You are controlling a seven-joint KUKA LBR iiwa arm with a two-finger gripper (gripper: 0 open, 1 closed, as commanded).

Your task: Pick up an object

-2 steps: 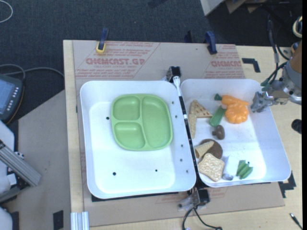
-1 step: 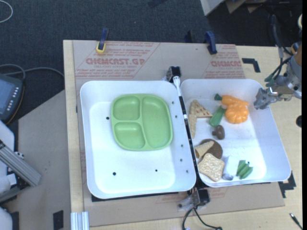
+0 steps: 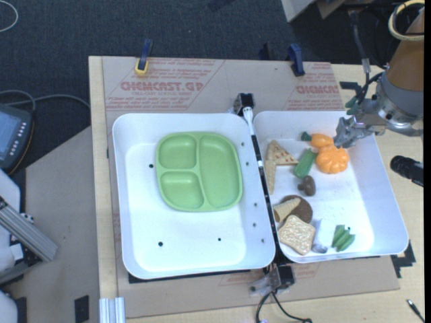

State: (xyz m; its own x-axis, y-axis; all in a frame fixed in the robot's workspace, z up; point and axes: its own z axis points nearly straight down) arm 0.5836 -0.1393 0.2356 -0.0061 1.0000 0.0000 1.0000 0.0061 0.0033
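There's a yellow clamp point(image 3: 142, 64) and a blue clamp point(image 3: 295, 58) pinning the cardboard sheet point(image 3: 202, 86) at the back, plus a dark screen device point(image 3: 13, 136) off left.

divided plate point(image 3: 199, 171) in left bin point(image 3: 135, 200), toy foods point(image 3: 306, 180) in right bin point(image 3: 377, 207)

Place: robot lab | Signs: clamped board point(image 3: 202, 79), grey arm point(image 3: 404, 79) upper right, cables point(image 3: 40, 103) at left
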